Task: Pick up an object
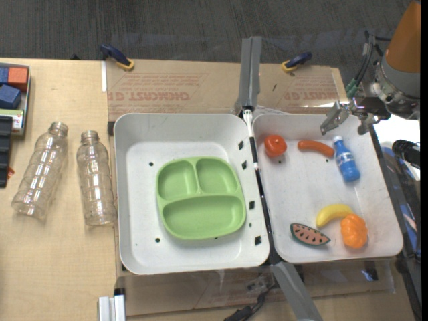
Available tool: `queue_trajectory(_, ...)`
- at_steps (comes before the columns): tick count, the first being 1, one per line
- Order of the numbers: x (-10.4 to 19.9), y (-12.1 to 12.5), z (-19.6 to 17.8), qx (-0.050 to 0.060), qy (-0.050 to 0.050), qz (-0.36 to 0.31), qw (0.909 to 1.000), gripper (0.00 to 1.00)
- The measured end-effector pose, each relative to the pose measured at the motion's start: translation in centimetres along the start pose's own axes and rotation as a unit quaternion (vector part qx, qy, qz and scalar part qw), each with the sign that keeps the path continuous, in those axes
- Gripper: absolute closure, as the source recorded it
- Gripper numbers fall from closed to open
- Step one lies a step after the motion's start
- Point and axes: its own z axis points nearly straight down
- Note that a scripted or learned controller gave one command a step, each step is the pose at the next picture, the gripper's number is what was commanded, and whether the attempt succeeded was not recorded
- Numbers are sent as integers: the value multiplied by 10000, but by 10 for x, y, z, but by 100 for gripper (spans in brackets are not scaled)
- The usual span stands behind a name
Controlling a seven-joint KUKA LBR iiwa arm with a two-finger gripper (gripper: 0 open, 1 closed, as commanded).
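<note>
Fingers (332, 120) of the gripper (349, 119) spread wide, empty, above a small blue bottle (346, 159) with white cap.

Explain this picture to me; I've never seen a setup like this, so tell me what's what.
One fixed camera looks down on a bench. The grey and orange machine at the right is a robot arm; its gripper hangs open, holding nothing, over the far edge of the right bin. That bin holds a tomato, sausage, blue bottle, banana, orange pepper and watermelon slice. The left bin holds a green divided plate.
</note>
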Motion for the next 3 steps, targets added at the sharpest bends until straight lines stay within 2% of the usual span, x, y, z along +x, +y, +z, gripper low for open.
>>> queue_trajectory(1, -53, 30, 181, -18, 0, 190, 9998, 0)
queue_trajectory(2, -54, 30, 172, -22, -2, 204, 9998, 100)
queue_trajectory(3, -54, 30, 172, -20, -2, 206, 9998, 0)
